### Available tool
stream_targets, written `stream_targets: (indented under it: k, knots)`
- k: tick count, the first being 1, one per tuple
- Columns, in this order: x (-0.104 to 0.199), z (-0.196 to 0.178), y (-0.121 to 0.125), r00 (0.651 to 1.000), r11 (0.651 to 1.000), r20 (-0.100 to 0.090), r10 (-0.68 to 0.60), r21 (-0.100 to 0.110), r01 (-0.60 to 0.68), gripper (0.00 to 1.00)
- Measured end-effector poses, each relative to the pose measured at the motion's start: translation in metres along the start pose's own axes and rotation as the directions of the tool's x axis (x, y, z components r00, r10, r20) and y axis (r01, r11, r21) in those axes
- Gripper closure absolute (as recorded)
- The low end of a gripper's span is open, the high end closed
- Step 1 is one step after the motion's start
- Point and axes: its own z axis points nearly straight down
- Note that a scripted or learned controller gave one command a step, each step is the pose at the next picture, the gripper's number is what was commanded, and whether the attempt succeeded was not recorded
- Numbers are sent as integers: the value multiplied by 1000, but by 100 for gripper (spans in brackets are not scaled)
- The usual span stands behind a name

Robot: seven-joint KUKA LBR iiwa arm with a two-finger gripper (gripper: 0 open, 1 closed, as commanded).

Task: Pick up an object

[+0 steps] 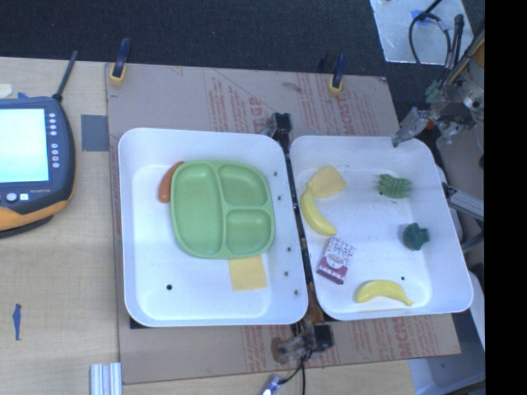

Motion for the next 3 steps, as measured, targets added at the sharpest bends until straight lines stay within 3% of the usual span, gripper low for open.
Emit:
stream_targets:
  k: [1,2,3]
  knots:
    - [0,122,-130,1000,1000,2,-1,-6,1,0]
    - [-9,102,-29,1000,1000,-1,2,-4,-2,0]
    - [-9,149,-64,1000,1000,0,-1,0,1,0]
